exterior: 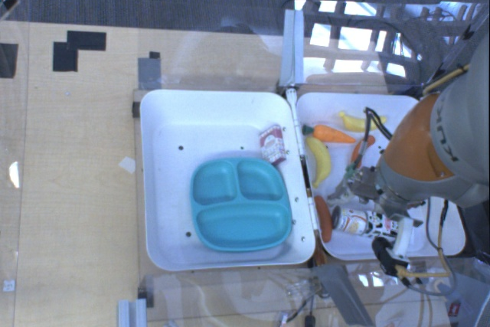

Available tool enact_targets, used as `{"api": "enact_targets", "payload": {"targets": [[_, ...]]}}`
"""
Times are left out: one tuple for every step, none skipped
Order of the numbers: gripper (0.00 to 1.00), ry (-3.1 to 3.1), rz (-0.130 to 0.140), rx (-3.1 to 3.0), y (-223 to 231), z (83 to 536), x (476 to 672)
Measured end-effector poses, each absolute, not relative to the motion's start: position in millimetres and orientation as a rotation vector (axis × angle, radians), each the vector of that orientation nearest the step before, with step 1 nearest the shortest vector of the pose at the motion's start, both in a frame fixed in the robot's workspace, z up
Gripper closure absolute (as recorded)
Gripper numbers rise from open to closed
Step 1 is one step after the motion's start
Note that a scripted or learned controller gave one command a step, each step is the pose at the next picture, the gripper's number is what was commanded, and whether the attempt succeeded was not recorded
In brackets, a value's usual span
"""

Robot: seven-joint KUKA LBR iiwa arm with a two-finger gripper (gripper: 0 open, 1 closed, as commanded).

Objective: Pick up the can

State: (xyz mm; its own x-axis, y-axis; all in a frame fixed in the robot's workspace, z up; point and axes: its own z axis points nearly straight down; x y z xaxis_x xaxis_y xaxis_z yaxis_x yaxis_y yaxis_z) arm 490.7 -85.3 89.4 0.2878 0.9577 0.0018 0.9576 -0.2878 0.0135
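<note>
A small red and white can (272,143) lies tilted against the right wall of the left bin (164,165), just above the blue tray. My gripper (370,204) is in the right bin (452,237), well to the right of the can and apart from it. It hangs low over a white bottle with an orange label (354,223) that lies on its side near the bin's front. The wrist and the orange band (409,149) hide much of the gripper.
A blue divided tray (241,204) fills the middle of the left bin. The right bin holds a banana (319,158), a carrot (334,135), a small yellow piece (353,121) and a red sausage-like item (324,217). A ridge divides the two bins.
</note>
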Motion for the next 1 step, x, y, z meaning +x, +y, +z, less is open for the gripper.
{"api": "enact_targets", "payload": {"targets": [[1.0, 1.874, 0.026, 2.504, -84.2, 101.4, 493.9]]}}
